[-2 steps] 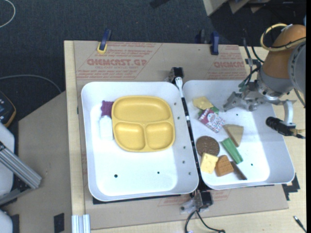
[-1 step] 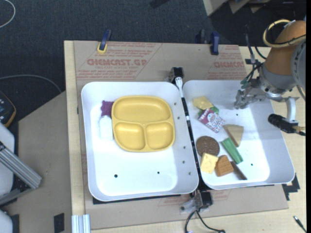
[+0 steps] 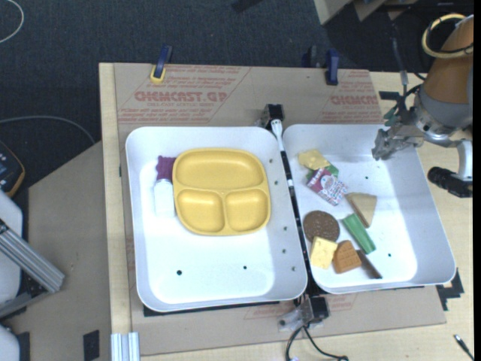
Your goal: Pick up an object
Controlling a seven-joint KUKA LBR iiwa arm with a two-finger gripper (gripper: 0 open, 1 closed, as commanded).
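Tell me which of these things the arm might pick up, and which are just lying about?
Candidates, right bin: red packet, brown disc, green stick, yellow block, gripper above.

Lying about: yellow tray, clamps.

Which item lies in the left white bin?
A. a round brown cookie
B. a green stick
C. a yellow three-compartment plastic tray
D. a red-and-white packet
C: the yellow three-compartment plastic tray rests in the left white bin; the other items lie in the right white bin.

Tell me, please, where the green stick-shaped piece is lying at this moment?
The green stick lies in the right bin, in its lower half, slanting between the brown round disc and the tan wedge.
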